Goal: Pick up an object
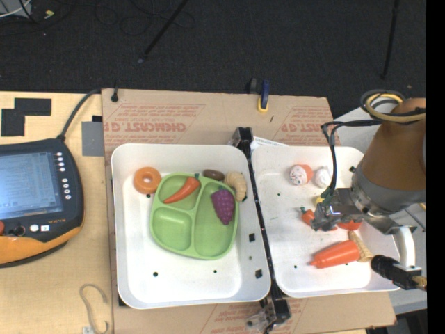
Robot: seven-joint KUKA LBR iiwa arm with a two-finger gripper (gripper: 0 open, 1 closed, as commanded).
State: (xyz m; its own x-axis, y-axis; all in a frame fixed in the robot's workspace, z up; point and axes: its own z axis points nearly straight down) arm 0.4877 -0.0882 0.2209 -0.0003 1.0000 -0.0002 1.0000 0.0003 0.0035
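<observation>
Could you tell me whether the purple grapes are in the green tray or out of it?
In: the grapes lie in the tray's right compartment.

Right bin (285, 270): open floor at lower left and centre-left. Gripper (325, 216) low at mid-right, small orange piece (307, 216) just beside it, carrot (335, 255) below. Two pale balls (309, 176) crowd upper middle. Left bin (132, 256): green tray (188, 232) fills centre, orange ring (147, 179) upper left; free strip along bottom and left edges. Divider (256, 214) between bins bars sideways sweep.
</observation>
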